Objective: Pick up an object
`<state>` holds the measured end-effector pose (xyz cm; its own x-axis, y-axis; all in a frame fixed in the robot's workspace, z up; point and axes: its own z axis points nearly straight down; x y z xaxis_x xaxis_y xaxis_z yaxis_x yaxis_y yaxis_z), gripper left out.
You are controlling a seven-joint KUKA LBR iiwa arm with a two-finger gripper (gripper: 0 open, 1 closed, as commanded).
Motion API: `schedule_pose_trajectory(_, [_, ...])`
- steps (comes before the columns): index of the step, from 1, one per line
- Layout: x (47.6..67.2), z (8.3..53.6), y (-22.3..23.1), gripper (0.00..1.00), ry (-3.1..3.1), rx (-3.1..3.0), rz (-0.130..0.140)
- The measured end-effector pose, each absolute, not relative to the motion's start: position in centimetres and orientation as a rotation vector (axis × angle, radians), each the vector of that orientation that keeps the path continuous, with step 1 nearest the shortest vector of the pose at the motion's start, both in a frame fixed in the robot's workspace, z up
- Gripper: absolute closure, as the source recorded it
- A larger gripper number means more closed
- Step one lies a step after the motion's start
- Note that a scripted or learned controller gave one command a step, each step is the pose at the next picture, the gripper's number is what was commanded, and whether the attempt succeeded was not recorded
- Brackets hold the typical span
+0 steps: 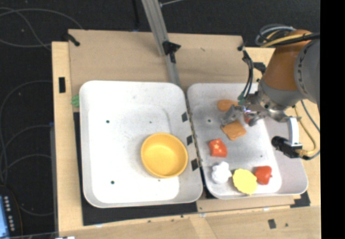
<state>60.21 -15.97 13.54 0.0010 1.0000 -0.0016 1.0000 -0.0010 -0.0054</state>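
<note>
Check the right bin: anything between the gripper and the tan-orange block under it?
Nothing visible. The gripper sits directly at the tan-orange block, with a small orange piece just to its left. The red block lies farther down the bin, off the path.

The left bin (108, 109) lies open except for a yellow bowl (164, 155) near its front right corner. Small objects (245, 180) crowd the right bin's (205, 103) front edge; its back left corner lies bare.
</note>
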Motion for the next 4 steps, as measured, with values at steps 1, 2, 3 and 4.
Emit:
schedule_pose_trajectory(1, [60.3,10.2,-16.2,0.00,-2.221,-2.227,0.001])
schedule_pose_trajectory(2, [60.3,11.3,-16.2,1.00,-2.218,-2.233,-0.003])
schedule_pose_trajectory(3, [60.3,15.7,-16.5,1.00,-2.220,-2.230,-0.005])
schedule_pose_trajectory(4, [60.3,20.3,-17.4,1.00,-2.221,-2.231,-0.005])
